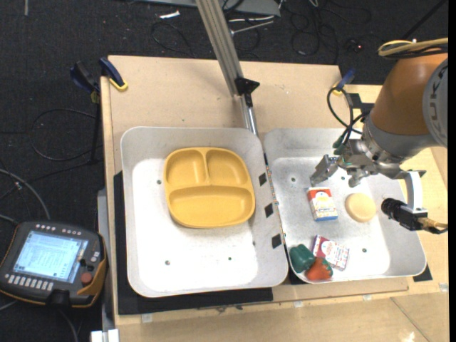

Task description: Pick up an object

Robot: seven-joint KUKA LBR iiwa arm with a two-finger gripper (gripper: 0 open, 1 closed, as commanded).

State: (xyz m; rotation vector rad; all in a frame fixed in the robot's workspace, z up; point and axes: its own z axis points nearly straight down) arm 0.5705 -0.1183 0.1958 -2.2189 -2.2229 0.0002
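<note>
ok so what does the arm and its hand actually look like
The arm is bulky and rounded, mostly orange in this view with a grey section at the right edge. Its wrist narrows to a grey metal hand with dark, angular fingers. Black cables loop beside the wrist, and a yellowish cable arcs over the top of the arm.

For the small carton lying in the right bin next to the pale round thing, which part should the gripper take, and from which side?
Probably from straight above, closing across the two long sides of the small carton. It lies flat and looks narrow enough for that. The pale round object sits close on its right, so a finger there has little room; the gripper hovers just above the carton's top end.
</note>
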